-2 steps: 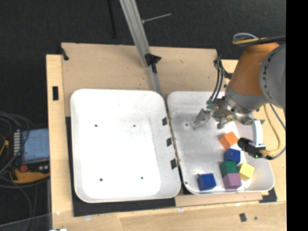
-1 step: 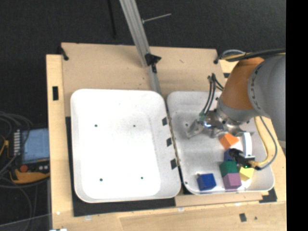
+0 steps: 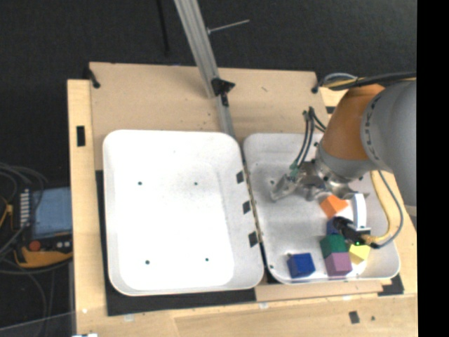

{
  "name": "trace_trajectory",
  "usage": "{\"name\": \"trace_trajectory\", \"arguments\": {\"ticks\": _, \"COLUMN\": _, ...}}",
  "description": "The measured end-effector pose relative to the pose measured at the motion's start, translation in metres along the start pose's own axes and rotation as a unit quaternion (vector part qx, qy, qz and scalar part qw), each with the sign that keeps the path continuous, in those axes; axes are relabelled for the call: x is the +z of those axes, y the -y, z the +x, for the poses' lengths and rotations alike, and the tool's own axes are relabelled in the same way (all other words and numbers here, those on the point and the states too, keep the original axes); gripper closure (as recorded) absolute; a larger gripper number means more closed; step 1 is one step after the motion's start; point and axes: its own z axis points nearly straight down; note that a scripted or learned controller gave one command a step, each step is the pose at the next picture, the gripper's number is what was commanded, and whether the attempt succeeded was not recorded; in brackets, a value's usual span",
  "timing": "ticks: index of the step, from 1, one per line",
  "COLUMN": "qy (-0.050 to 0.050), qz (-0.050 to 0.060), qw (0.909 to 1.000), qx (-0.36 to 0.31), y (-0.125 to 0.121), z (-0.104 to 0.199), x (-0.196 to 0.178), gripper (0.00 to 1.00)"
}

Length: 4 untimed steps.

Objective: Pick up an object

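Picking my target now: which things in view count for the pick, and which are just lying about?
For the pick, all in the right bin:
gripper
orange block
green block
purple block
yellow block
blue block

Lying about:
left bin
handheld controller left of the bench
metal rail

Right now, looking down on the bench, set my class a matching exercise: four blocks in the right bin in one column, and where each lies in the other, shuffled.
Column one:
1. blue block
2. orange block
3. yellow block
4. purple block

Column two:
A. touching the green block's near edge
B. nearest the gripper
C. nearest the left bin
D. closest to the right bin's right rim

Pairs: 1-C, 2-B, 3-D, 4-A
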Motion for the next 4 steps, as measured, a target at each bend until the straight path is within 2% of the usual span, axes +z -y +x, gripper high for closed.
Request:
{"name": "trace_trajectory", "arguments": {"ticks": 1, "qy": -0.001, "qz": -0.002, "qw": 1.0, "qx": 0.004, "y": -0.001, "z": -0.001, "x": -0.011, "gripper": 1.0}}
{"name": "trace_trajectory", "arguments": {"ticks": 2, "qy": 0.001, "qz": -0.004, "qw": 1.0, "qx": -0.004, "y": -0.008, "z": -0.002, "x": -0.075, "gripper": 1.0}}
{"name": "trace_trajectory", "arguments": {"ticks": 3, "qy": 0.0, "qz": -0.002, "qw": 1.0, "qx": -0.004, "y": -0.009, "z": -0.003, "x": -0.109, "gripper": 1.0}}
{"name": "trace_trajectory", "arguments": {"ticks": 4, "qy": -0.001, "qz": -0.001, "qw": 1.0, "qx": -0.006, "y": -0.023, "z": 0.053, "x": -0.124, "gripper": 1.0}}
